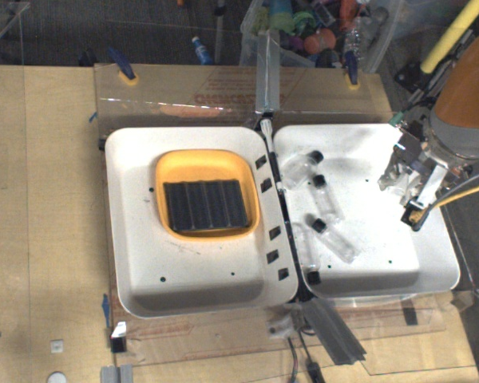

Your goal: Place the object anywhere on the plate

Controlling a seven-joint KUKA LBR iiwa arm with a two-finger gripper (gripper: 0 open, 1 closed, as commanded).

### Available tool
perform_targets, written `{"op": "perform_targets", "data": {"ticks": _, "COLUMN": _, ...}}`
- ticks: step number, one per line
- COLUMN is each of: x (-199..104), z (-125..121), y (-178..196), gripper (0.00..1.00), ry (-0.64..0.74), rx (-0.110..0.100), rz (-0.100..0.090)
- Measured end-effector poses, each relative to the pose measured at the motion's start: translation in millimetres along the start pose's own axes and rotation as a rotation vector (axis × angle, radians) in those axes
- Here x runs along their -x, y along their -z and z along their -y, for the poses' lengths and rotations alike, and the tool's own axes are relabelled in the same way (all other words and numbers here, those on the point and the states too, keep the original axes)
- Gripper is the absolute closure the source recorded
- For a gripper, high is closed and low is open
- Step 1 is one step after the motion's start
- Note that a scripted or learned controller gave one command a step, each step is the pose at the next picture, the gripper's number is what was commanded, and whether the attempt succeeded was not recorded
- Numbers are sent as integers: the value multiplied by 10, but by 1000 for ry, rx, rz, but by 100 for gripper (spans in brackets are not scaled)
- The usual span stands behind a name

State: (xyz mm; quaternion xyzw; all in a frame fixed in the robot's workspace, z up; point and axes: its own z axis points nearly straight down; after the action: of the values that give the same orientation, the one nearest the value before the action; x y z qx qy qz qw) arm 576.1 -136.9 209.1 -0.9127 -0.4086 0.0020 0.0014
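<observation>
The gripper [405, 183] hangs over the right bin's [399, 266] right side; I cannot tell its state. Clear bottles [329, 206] lie left of it, pointing near-right. The yellow plate [207, 163] sits farther left, in the left bin [136, 238].

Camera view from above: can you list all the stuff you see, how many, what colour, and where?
bins: two, white, side by side on the bench.
plate: one, orange-yellow, in the left bin.
ridged block: one, black, lying on the plate.
clear bottles: three, see-through with black caps, lying in the right bin near the divider.
divider: one, black strip between the two bins.
box of toys: one, clear, full of mixed colours, behind the bench.
arm: one, grey with an orange band, at the right.
hand: one, silver and black, over the right side of the right bin.
</observation>
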Motion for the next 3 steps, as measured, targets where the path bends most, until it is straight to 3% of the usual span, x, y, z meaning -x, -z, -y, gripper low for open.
{"op": "perform_targets", "data": {"ticks": 1, "x": -324, "z": -313, "y": -182, "gripper": 100, "ry": 66, "rx": 5, "rz": -1}}
{"op": "perform_targets", "data": {"ticks": 2, "x": -613, "z": -577, "y": -10, "gripper": 100, "ry": 143, "rx": 5, "rz": -1}}
{"op": "perform_targets", "data": {"ticks": 3, "x": -771, "z": -528, "y": 228, "gripper": 100, "ry": 347, "rx": 6, "rz": -1}}
